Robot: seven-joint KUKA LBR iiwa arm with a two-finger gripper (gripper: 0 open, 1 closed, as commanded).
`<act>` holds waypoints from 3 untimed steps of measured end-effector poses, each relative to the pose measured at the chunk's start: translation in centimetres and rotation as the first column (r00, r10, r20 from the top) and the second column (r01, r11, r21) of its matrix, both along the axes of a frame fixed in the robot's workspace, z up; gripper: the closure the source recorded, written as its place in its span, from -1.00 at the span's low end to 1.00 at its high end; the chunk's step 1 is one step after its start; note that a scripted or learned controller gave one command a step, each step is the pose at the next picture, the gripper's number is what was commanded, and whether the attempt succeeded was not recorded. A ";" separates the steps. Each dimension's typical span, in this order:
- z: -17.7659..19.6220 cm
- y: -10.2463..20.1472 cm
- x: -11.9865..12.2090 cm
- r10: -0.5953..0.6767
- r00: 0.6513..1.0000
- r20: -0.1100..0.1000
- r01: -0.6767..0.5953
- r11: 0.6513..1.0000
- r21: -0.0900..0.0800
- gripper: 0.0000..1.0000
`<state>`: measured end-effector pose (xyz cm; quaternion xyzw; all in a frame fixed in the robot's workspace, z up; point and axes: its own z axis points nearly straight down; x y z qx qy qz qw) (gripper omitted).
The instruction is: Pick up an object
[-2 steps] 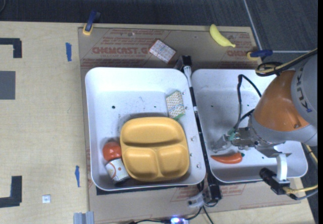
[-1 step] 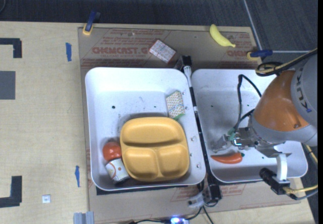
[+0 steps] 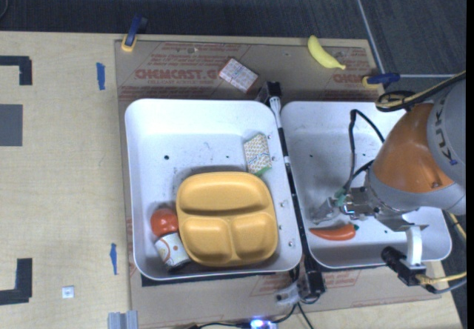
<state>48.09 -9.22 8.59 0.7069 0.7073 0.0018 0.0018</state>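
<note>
Where the arm [image 3: 422, 161] bends down into the right bin [image 3: 326, 120], its gripper [image 3: 331, 210] sits low at about 6 o'clock in that bin, just above a red-orange chili [image 3: 333, 232] lying along the front wall; whether anything is pinched there cannot be told. The left bin [image 3: 148, 172] is crowded: a yellow tray [image 3: 226, 216] fills its 5 o'clock part, a tomato [image 3: 164, 221] and a small can [image 3: 172, 249] touch the tray's 9 o'clock side, and a patterned packet [image 3: 257, 153] lies at 1 o'clock. Behind the bins, a banana [image 3: 324, 53] and a small box [image 3: 238, 74] rest on cardboard [image 3: 170, 72].
</note>
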 end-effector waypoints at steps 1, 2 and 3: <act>0.0 0.0 0.0 0.000 1.000 0.000 0.000 1.000 0.000 -1.00; 0.0 -0.1 0.0 0.000 1.000 0.000 0.000 1.000 0.000 -1.00; 0.0 0.0 0.0 -0.001 1.000 0.000 0.001 1.000 -0.001 -1.00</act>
